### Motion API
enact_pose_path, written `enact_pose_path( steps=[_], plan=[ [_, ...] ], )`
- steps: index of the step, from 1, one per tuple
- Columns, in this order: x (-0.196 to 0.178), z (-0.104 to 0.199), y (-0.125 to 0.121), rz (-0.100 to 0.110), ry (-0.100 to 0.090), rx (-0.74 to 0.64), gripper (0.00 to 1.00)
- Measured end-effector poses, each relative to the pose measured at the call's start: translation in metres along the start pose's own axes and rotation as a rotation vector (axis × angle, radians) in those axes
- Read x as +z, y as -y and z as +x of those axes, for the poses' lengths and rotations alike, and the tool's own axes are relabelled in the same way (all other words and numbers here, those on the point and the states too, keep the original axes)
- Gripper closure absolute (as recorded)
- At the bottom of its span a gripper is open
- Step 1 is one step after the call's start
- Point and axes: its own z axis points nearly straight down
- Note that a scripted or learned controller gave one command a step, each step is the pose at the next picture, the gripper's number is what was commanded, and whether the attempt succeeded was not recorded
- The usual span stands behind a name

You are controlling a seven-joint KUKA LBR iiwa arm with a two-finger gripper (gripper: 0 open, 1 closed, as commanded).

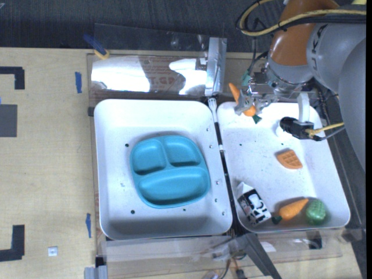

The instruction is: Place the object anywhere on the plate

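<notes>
The gripper [249, 104] hangs over the far corner of the right bin [256, 156], pinching a small orange object [251, 111] that its fingers partly hide. The blue plate [168, 170] lies in the left bin [110, 156], well apart.

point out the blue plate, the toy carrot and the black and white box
blue plate [170, 170]: camera view, on the ridge between its compartments, in the left bin.
toy carrot [292, 208]: camera view, on the middle of its orange body, right bin's near corner.
black and white box [254, 204]: camera view, on its printed top face.
</notes>
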Motion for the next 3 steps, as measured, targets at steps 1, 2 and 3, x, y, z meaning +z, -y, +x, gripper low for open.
enact_pose_path(
  steps=[1,2,3],
  plan=[
    [-0.034,0.080,0.057,0.001,-0.005,0.077,1.00],
    [0.069,0.166,0.080,0.006,-0.003,0.245,1.00],
    [0.068,0.167,0.080,0.004,-0.007,0.246,0.00]
  ],
)
